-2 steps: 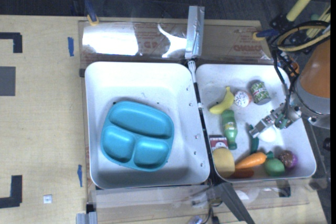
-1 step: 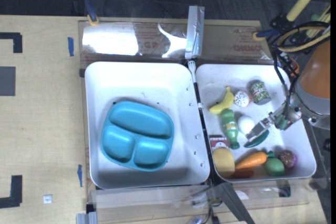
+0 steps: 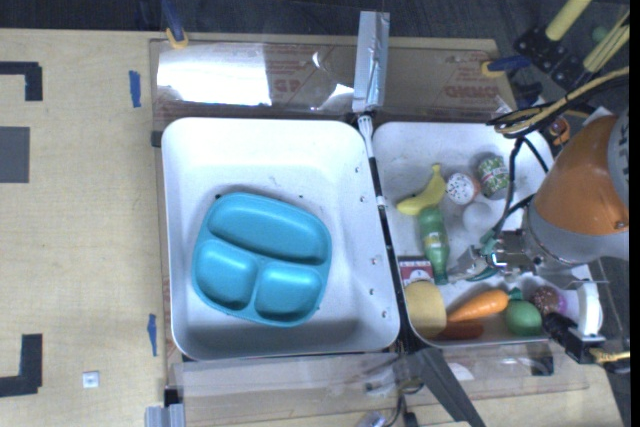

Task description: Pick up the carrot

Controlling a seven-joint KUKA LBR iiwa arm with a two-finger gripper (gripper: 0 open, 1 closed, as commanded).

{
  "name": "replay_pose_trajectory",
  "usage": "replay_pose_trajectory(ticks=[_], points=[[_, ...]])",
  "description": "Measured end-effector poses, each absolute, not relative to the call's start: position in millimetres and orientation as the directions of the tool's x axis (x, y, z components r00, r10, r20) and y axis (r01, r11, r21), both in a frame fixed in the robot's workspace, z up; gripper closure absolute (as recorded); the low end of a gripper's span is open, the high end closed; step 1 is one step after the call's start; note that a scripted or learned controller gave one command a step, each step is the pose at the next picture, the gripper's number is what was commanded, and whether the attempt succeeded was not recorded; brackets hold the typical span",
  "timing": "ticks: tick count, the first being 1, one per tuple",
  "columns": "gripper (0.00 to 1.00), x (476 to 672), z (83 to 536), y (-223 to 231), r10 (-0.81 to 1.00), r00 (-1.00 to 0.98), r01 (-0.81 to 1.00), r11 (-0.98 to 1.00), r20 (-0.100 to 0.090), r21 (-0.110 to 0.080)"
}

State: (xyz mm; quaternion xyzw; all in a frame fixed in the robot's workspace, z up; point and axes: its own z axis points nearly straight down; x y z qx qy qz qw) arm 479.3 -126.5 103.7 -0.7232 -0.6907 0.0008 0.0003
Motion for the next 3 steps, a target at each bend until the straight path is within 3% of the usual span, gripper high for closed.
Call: replay_pose_trajectory(ticks=[1,2,3], points=[[0.00,480.9,87.4,-99.7,0.978,0.207,0.978,-0.207,-0.006,0.009],[0.00,481.6,86.7,-160.7,0.965,0.264,0.964,-0.264,-0.002,0.008],[0.00,481.9,87.2,-101.3,0.936,0.353,0.935,-0.353,0.000,0.008]])
